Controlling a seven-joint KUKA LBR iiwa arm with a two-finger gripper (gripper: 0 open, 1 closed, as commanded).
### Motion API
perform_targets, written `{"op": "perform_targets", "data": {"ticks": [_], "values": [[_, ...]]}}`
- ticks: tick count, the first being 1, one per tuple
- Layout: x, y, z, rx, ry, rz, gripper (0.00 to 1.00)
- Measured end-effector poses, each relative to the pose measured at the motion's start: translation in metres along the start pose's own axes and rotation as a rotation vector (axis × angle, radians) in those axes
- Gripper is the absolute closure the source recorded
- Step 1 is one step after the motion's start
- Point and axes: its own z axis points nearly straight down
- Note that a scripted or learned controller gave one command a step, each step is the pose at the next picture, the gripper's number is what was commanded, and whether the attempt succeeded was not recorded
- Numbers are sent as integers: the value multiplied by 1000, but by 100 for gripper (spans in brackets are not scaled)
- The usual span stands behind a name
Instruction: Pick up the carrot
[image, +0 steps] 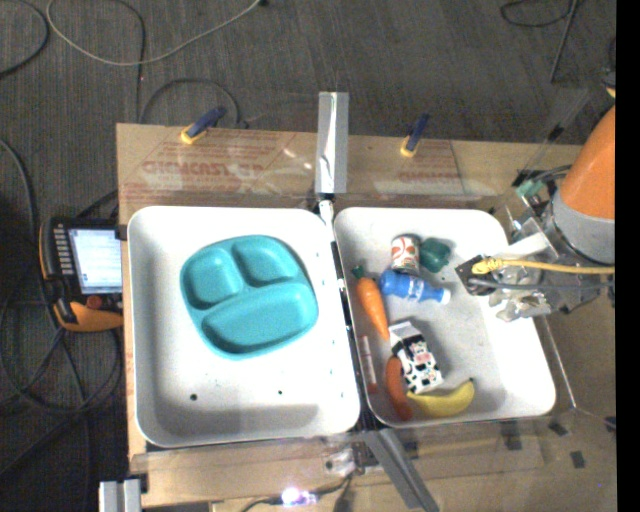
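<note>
Arm (590, 190) | hand (510, 290), grip state cannot tell, right of carrot (373, 308) | banana (442, 399) below-right of carrot | teal plate (250, 293) left of carrot

At the right edge of the frame, the robot's arm (592, 195) shows as a rounded body, bright orange above and smooth grey below. From it a dark metal hand (500, 290) extends toward the frame's centre, built of blackish brackets with pale silver parts beneath. A thin yellow cable (545, 264) runs along its top, ending in a small yellow connector near the tip.
</note>
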Motion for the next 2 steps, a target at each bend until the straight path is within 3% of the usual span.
{"op": "perform_targets", "data": {"ticks": [1,2], "values": [[-4,33,-5,0,0,67,100],[-31,101,-27,-2,0,-158,100]]}}
